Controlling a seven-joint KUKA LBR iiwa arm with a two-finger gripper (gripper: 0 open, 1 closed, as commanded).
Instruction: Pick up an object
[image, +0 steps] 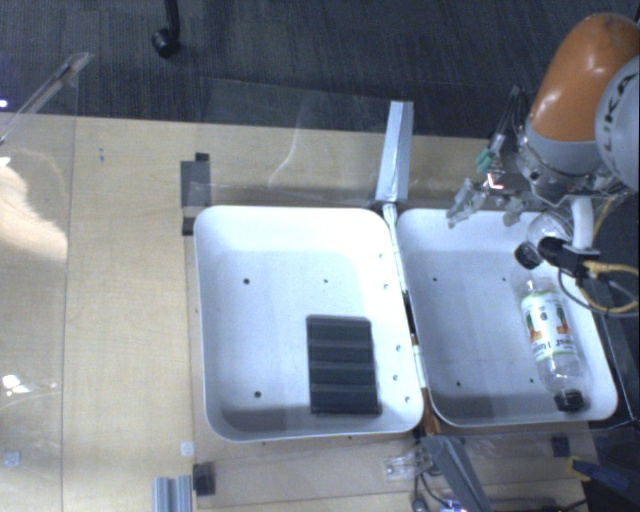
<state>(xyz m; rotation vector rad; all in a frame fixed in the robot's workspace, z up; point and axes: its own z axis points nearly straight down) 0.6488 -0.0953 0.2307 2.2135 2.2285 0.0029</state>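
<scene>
Clear plastic bottle with white-orange label and dark cap lies flat along the right side of the right white bin, cap toward the near wall; best bet is dropping straight over its mid-body and closing across the narrow width, since round plastic likely rolls. Gripper hangs over that bin's far edge, apart from the bottle, nothing held; can't tell how far open. Black ribbed rectangular block sits in the left white bin.

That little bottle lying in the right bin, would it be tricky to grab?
Probably. The bottle lies on its side and looks round, so it may roll when nudged. Its clear, seemingly plastic body suggests it's light and possibly slippery. It rests near the right bin wall, leaving little room.
</scene>
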